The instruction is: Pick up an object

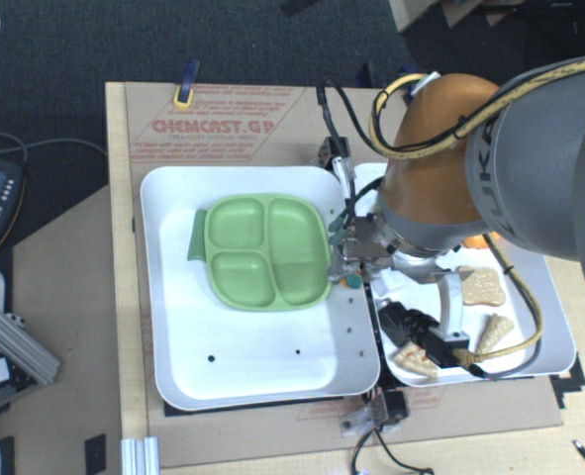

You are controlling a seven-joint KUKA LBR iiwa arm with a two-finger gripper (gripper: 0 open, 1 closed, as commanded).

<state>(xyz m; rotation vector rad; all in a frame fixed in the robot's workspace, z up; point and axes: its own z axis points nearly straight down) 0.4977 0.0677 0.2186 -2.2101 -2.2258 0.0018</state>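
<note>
Green divided plate (265, 251) in left bin (173, 295). Gripper (349, 255) at plate's right edge, mostly hidden beneath arm (490, 156); cannot tell its state. Right bin (554, 325) largely occluded; bread-like pieces (483, 287) partly visible.

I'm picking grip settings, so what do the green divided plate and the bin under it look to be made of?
The green divided plate looks like moulded plastic with a matte, even colour and soft rounded compartment ridges; it shows no glaze shine, though melamine can't be ruled out. The left white bin looks like thin formed plastic, smooth and slightly glossy, with rounded corners and a rolled rim.
</note>
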